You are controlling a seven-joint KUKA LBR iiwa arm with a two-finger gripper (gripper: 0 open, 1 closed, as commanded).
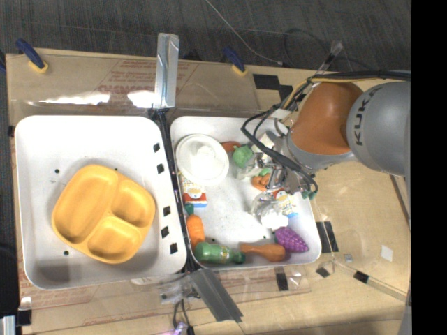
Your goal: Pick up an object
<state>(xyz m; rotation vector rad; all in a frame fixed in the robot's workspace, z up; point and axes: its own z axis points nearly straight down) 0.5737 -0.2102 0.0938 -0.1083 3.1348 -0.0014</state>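
claw (274, 187): down in the right bin, upper-right part, under the wrist and a tangle of black cables. Can't tell if it's clenched or released, or if anything sits in it.
arm (363, 128): comes in from the right over the bin's right wall; orange band just above the claw.
right bin (230, 222): crowded along its edges, bare floor in the lower middle.
near claw: green toy (242, 156) just left of it, small orange piece (260, 180) touching or beside it, crumpled white item (274, 215) just below.
bottom edge: grapes (291, 239) in the lower-right corner, drumstick (264, 250) beside them, green veg (216, 255) left of that, all against the bottom wall.
left wall: white bowl (202, 156) in the upper-left corner, small carton (195, 198) below it, carrot (195, 229) below that.
left bin (35, 145): yellow divided plate (103, 213) in the lower middle, open floor all around it, most toward the top.
bench (363, 250): brown board, open to the right of the bins.
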